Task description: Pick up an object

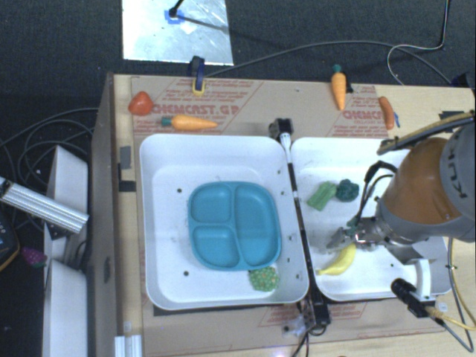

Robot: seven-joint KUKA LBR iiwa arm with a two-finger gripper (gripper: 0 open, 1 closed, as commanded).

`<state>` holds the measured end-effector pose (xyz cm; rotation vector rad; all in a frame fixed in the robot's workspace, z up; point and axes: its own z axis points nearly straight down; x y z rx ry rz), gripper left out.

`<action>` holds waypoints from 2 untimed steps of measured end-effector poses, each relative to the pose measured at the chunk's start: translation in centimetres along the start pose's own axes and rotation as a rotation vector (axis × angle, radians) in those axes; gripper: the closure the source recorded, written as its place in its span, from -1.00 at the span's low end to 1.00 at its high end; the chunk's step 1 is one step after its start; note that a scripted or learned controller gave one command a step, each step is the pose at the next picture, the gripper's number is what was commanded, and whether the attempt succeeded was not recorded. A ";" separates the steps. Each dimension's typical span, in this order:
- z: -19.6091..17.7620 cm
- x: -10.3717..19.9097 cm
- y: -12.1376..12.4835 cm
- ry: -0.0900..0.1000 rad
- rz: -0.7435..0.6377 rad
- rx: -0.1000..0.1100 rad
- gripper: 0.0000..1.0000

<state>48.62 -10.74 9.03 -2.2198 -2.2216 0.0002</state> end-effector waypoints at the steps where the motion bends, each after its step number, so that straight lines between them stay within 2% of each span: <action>1: -1.1 0.0 0.1 0.000 0.000 -0.003 1.00; 2: -9.5 5.4 5.1 0.000 -0.004 -0.006 1.00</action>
